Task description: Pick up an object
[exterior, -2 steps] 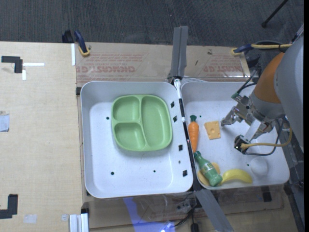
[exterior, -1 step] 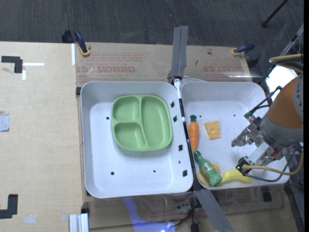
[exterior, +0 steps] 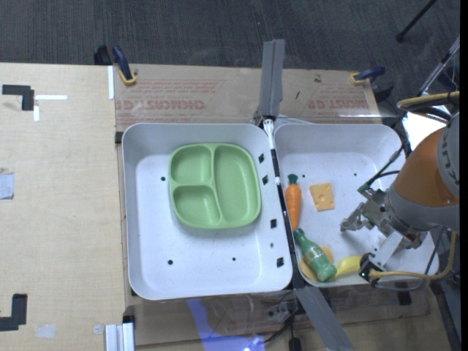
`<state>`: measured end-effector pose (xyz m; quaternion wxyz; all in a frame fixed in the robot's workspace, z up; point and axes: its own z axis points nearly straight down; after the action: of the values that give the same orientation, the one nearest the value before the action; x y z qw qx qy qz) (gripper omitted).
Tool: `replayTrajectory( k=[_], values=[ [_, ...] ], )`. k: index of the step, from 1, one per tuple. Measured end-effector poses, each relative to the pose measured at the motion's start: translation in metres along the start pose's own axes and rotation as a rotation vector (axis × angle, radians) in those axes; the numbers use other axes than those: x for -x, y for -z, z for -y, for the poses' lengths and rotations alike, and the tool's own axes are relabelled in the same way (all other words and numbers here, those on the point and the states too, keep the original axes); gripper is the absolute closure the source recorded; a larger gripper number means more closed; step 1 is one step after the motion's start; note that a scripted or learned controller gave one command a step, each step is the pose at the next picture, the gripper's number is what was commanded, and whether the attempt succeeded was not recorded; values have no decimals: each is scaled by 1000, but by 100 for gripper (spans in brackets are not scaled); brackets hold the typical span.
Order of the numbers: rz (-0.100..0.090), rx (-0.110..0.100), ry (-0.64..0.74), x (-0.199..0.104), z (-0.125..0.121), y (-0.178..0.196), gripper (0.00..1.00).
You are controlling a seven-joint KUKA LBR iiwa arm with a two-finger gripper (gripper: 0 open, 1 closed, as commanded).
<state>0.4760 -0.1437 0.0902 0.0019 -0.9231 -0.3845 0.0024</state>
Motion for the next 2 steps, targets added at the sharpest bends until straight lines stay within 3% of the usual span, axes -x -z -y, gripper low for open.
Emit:
replayTrajectory(
  k=[1,2],
  values=[
    [0,1,-464,-43,22,0,0],
    [0,3,-96,42,-42,83,0]
  ],
)
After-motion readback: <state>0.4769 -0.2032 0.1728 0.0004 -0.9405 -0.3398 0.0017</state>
